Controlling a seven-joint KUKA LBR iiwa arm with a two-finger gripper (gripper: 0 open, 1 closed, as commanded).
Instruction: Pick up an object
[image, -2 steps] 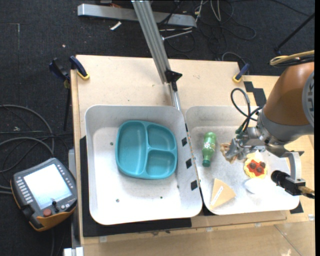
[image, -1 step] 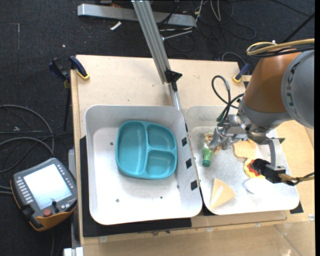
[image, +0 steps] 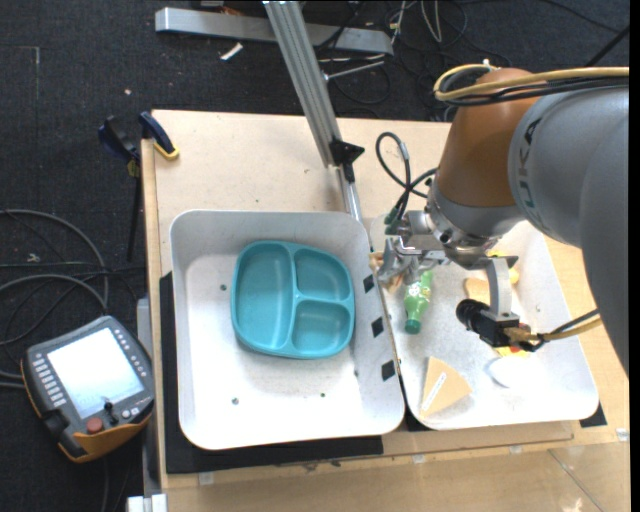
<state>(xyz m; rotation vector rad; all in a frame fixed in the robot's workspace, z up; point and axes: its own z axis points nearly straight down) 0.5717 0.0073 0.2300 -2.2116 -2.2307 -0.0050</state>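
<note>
- While poised low in the right bin (image: 560, 370), just above the green bottle (image: 416, 302) lying by the inner wall, risks shoving it against that wall rather than catching it.
- Cannot tell whether the gripper (image: 400, 262) is spread or closed.
- May slip off the rounded bottle or bump the tan wedge (image: 443, 385) nearby.
- Sits on a pale bench (image: 250, 160), teal divided plate (image: 293, 300) in the left bin (image: 190, 300).
- Beyond: dark carpet, loose cables, teach pendant (image: 85, 385).

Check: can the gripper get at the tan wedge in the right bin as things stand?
Probably yes. The tan wedge lies by itself near the front of the right bin, nothing on top of it. The gripper sits farther back over the green bottle, with open floor between.
</note>
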